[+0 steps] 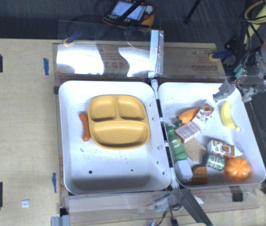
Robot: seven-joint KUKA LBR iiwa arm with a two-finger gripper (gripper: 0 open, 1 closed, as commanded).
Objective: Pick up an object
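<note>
Yellow, the banana point(228, 115) lies at two o'clock in the right bin point(260, 166), beside the carrot point(188, 115) and cartons. I see my gripper point(234, 92) just above it at the bin's upper edge, fingers spread, grasping nothing.

Left bin point(72, 173): yellow sectioned plate point(119, 120) near centre, toward the far wall; orange sausage-shaped toy point(85, 127) just beside its left edge. Bench point(15, 140): blue tape marks point(46, 66) by the bin's far-left corner. Handheld controller point(127, 11) on the floor beyond the bench's far edge.
</note>
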